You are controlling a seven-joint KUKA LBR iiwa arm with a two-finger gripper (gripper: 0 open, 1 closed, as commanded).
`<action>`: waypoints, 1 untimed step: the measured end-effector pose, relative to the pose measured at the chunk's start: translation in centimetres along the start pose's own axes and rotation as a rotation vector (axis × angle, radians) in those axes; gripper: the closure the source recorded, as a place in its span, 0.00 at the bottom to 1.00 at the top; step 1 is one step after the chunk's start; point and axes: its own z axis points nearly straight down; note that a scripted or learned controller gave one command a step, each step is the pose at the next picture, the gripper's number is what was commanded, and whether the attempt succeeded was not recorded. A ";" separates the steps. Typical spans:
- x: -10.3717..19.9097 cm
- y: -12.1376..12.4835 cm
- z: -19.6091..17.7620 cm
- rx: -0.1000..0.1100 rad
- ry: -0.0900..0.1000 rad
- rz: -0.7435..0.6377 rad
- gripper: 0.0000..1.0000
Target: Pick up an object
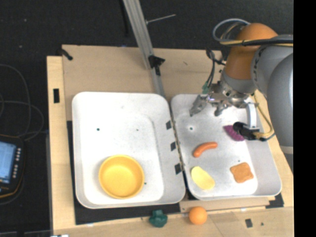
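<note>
Two shallow white bins sit side by side on the wooden bench: the right bin (261, 181) lies under the grey arm (276, 83) with its orange band, the left bin (118, 112) well off to the gripper's left in the view. The two-finger gripper (208, 105) hangs over the right bin's far edge, its fingers spread apart with nothing between them. A round yellow bowl (121, 176) rests in the left bin's near part. Below the gripper lie an orange sausage-shaped piece (204, 148), a pale yellow oval piece (202, 177) and a brown square piece (241, 172). A purple object (233, 132) lies to the gripper's right. An orange ball (197, 215) and a small green object (158, 218) sit on the bench in front of the bins.
</note>
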 end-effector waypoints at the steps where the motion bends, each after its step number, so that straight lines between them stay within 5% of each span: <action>1: -0.1 0.0 4.6 -0.001 0.000 0.000 0.00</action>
